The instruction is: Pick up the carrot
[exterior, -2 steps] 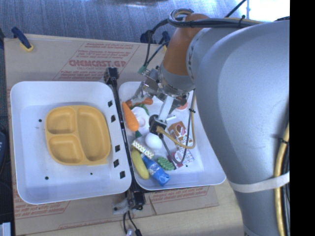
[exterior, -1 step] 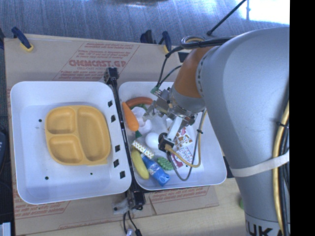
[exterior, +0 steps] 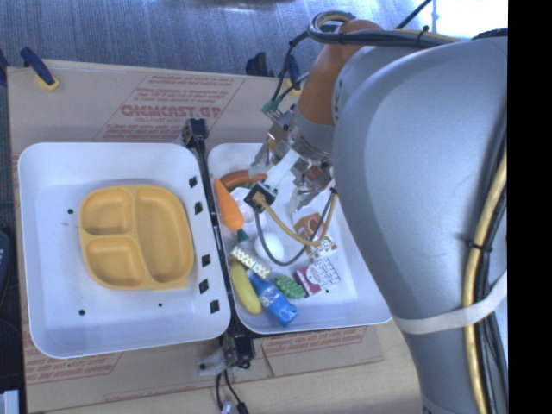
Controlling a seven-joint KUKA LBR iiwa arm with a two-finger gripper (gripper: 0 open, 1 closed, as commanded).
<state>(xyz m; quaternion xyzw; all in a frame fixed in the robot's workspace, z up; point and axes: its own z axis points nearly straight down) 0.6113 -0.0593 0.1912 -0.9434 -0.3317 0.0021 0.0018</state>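
The carrot (exterior: 228, 205) is orange and tapered. It lies lengthwise along the left wall of the right bin (exterior: 371, 304), in its upper half. My gripper (exterior: 282, 178) hangs over the top of that bin, just right of and slightly above the carrot. It is open, with its fingers (exterior: 262, 160) spread and nothing between them. A short reddish-orange piece (exterior: 237, 178) lies between the carrot's top end and the left finger. A small black part on a yellow cable (exterior: 257, 197) dangles under the gripper, next to the carrot.
The lower half of the right bin holds a yellow banana-like item (exterior: 244, 290), a blue bottle (exterior: 276, 302), a green piece (exterior: 291, 287), a red-and-white packet (exterior: 319, 272) and a brown item (exterior: 309, 227). The left bin (exterior: 43, 317) carries a yellow divided plate (exterior: 135, 235). The arm covers the bench's right side.
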